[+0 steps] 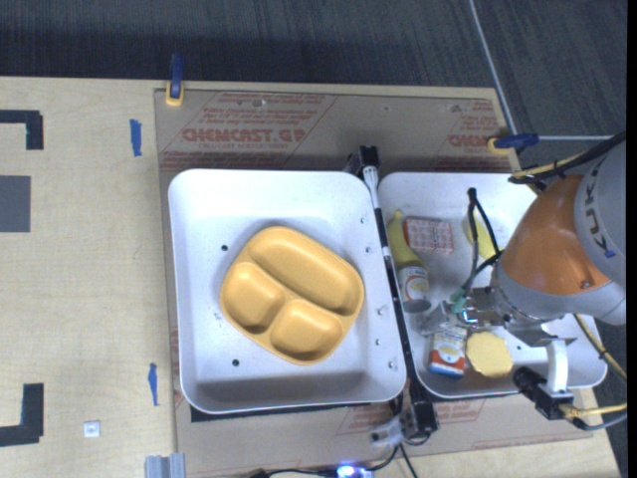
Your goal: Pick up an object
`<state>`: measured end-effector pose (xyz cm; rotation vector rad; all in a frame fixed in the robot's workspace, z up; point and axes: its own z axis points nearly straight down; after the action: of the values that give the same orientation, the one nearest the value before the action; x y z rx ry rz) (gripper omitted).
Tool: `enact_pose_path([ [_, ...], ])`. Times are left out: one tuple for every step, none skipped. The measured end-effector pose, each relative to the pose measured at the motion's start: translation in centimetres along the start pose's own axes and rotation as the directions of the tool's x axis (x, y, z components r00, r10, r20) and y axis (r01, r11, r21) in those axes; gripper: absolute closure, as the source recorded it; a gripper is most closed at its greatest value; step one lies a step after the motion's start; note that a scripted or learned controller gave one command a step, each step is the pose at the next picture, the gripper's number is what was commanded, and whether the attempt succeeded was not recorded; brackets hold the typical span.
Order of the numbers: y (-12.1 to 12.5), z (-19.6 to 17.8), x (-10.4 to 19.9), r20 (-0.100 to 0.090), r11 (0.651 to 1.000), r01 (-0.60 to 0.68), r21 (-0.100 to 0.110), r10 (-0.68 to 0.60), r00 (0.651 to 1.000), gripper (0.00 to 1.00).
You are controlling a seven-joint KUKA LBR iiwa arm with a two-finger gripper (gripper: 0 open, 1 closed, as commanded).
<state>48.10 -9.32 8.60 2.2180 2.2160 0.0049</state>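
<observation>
A yellow divided tray (pixel 291 293), moulded with three rounded compartments, lies upside down or on its back near the middle of the left bin (pixel 199 207), turned at a slant to the bin's walls. It sits alone there, well apart from the arm.

The right bin (pixel 430 185) holds a cluster of small things: a yellow bottle-like item (pixel 402 244) along its left wall, a small red-and-white packet (pixel 430 235) just beside it, a round white-and-orange lid or cup (pixel 415 285) below those, a red-and-white carton (pixel 449 354) near the front wall, and a pale yellow round piece (pixel 488 356) touching the carton's right side.

The gripper (pixel 468 312) hangs low over the right bin, just above the carton and the round piece. The wrist and cables hide it, so I cannot tell how its jaws stand or whether anything is between them. The arm's orange band (pixel 552 247) sits over the bin's right half.
</observation>
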Motion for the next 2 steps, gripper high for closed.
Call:
enact_pose_path([
  [0.0,0.0,-0.07,-0.001,1.0,0.001,0.001,-0.001,1.0,0.0],
  [0.0,0.0,-0.07,-0.002,1.0,0.001,0.0,-0.001,1.0,0.0],
])
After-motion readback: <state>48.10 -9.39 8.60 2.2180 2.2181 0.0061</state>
